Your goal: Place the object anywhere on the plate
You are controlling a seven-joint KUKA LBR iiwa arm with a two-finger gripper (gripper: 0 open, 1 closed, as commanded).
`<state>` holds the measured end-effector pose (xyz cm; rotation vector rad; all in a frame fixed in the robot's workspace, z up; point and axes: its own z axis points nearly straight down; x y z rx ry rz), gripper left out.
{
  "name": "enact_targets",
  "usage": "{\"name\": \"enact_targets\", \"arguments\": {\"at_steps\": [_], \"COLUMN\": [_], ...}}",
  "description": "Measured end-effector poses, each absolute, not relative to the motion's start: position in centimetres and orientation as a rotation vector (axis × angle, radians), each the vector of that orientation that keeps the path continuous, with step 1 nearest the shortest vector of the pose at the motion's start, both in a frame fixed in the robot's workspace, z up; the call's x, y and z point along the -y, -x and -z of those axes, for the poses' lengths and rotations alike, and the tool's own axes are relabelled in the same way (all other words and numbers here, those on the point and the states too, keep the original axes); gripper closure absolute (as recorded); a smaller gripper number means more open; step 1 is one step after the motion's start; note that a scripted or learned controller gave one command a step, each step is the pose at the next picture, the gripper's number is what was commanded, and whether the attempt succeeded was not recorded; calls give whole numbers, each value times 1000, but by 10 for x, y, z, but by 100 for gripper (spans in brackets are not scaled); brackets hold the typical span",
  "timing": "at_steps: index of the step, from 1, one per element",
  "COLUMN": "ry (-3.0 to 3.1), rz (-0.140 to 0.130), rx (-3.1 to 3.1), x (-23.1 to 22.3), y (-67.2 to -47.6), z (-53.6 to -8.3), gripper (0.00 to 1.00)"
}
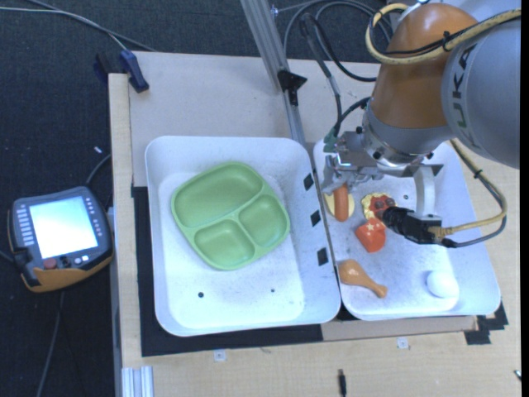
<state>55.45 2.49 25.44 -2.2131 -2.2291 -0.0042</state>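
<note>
A green three-compartment plate [229, 214] lies in the left white bin [165, 304]. In the right bin [475, 292], my gripper [340, 180] hangs low at the bin's left wall, under the grey and orange arm. An orange oblong piece [337, 204] sits directly beneath the gripper, its upper end reaching the gripper's tip. Whether the gripper has hold of it is hidden by the wrist.
The right bin also holds a red piece [371, 236], a yellow and red piece [380, 203], a tan drumstick [361, 276] and a white egg [441, 284]. A black cable connector [409, 223] lies over the bin. A metal post [263, 31] rises behind the bins.
</note>
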Motion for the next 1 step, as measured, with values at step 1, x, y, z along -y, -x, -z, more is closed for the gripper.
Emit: {"name": "enact_targets", "arguments": {"at_steps": [1], "ry": [2214], "rz": [3], "rx": [2228], "x": [-73], "y": [-565], "z": [-253], "gripper": [100]}}
